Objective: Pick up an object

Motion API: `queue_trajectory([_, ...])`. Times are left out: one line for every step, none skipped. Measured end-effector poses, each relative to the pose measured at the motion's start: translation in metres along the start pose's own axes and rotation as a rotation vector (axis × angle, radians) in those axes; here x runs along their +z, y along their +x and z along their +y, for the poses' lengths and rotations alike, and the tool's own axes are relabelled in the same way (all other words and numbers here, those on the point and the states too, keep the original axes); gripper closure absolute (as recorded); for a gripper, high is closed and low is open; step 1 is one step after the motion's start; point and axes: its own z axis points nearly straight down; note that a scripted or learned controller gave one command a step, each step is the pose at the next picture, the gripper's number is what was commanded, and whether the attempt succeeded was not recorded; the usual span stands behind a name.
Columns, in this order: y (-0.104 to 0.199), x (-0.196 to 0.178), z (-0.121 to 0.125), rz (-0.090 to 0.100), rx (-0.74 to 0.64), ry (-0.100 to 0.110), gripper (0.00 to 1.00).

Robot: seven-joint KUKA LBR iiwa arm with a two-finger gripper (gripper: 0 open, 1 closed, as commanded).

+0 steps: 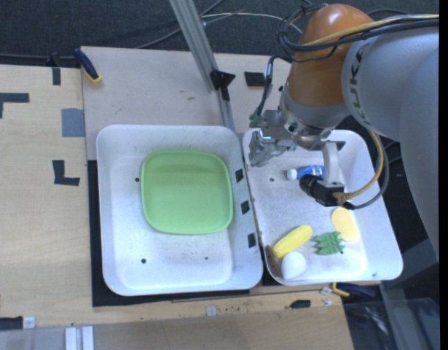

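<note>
We cannot tell how our two-finger gripper [261, 150] is set; we should centre it over the small blue-and-white tube [305, 173] just beside before descending.

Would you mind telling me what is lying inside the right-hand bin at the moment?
In the right bin: a yellow corn cob, a white ball, a green leafy piece, a yellow piece and a blue-and-white item. The arm covers the bin's far part.
</note>
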Motion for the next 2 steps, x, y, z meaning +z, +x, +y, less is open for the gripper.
queue_trajectory([0.035, 0.001, -0.028, 0.0, 0.0, 0.0, 1.0])
queue_trajectory([0.063, 0.008, -0.057, -0.001, 0.001, 0.001, 1.0])
